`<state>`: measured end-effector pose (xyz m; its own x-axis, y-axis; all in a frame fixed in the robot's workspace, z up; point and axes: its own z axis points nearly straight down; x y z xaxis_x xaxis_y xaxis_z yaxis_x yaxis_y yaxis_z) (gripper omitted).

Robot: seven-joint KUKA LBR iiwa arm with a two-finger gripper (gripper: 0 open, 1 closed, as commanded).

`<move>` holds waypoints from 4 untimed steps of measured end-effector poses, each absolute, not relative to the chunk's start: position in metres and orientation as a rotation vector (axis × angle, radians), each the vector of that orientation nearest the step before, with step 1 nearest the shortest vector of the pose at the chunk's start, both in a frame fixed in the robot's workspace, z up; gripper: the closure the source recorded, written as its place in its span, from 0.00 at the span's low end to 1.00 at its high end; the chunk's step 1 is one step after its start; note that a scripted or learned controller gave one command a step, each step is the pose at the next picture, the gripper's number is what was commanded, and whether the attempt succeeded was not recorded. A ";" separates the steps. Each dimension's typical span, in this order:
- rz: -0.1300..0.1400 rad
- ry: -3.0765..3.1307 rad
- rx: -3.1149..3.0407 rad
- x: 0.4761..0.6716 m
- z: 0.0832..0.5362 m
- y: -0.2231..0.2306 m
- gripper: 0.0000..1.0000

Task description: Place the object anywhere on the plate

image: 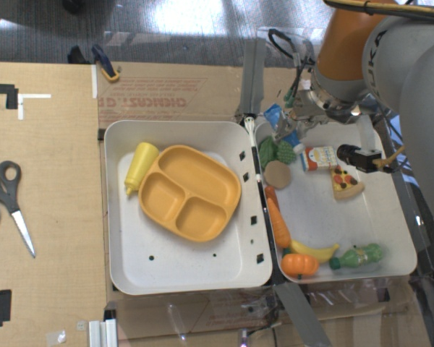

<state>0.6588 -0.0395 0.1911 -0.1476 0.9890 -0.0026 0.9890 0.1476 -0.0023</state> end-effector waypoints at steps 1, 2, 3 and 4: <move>-0.005 2.472 1.941 0.568 0.192 0.047 1.00; -0.004 2.731 1.556 0.554 0.191 0.085 1.00; -0.003 2.782 1.462 0.506 0.245 0.052 1.00; -0.003 2.782 1.462 0.506 0.246 0.052 0.00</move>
